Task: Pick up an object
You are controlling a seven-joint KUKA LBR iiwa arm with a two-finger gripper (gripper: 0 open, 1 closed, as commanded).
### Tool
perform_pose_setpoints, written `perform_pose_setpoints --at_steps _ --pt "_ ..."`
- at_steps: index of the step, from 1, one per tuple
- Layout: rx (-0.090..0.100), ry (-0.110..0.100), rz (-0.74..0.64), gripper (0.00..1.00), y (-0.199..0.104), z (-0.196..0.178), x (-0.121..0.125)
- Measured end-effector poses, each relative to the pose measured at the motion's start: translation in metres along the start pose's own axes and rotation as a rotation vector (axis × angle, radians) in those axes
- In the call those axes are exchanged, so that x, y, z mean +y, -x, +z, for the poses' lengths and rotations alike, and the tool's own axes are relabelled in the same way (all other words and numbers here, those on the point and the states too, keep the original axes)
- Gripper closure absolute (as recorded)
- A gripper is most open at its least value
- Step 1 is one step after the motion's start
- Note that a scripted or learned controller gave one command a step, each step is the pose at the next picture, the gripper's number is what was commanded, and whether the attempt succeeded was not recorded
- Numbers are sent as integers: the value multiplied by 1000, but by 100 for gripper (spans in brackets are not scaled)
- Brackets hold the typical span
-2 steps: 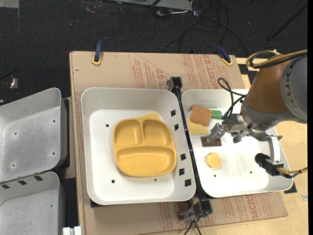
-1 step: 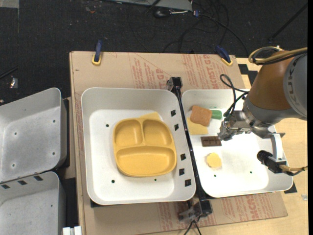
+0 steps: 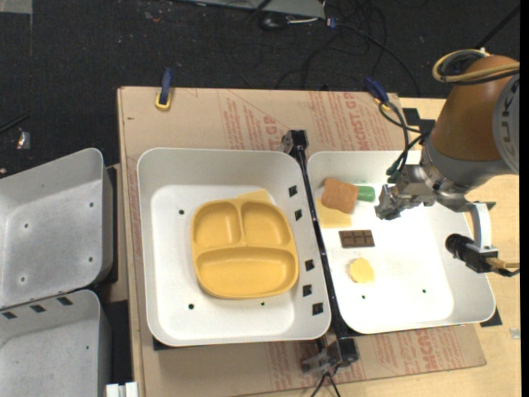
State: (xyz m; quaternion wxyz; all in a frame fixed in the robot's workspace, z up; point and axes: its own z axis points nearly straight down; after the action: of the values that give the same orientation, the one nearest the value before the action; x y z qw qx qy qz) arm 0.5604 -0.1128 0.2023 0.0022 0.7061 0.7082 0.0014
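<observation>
Camera view: looking down at a slant on two white bins; landmark for all places is the right bin (image 3: pixel 413 304).
Candidate objects: four small items lie in the left part of the right bin, none named by the task.
Brown block (image 3: pixel 339 195): rounded, matte, bread-like; sits partly over a pale yellow flat piece (image 3: pixel 333 217), near the divider between the bins.
Green piece (image 3: pixel 365 193): small, touching or just beside the brown block, on the side toward the tool.
Chocolate-coloured bar (image 3: pixel 357 239): flat rectangle with scored squares, nearer the bin's middle.
Yellow disc (image 3: pixel 360 270): small, roundish, smooth, just below the bar.
Tool (image 3: pixel 392 204): dark, low over the right bin, just beside the green piece; nothing visible in it; open or together, cannot tell.
Arm: grey with orange band, entering across the right bin's far right corner.
Progress: by my reading, approach stage; no item lifted, grasp and raise left to do.
Left bin (image 3: pixel 165 304): beside the right bin; holds a glossy yellow divided tray (image 3: pixel 245 249), three compartments.
Tabletop (image 3: pixel 231 114): brown board with red print, under both bins.
</observation>
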Motion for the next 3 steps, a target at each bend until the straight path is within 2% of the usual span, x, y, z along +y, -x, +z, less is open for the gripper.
perform_pose_setpoints --at_steps 1,2,3 --pt "-1 0 1 100 9 -52 7" --pt "0 0 0 100 9 -89 8" --pt "1 -4 -4 100 -40 -87 15"
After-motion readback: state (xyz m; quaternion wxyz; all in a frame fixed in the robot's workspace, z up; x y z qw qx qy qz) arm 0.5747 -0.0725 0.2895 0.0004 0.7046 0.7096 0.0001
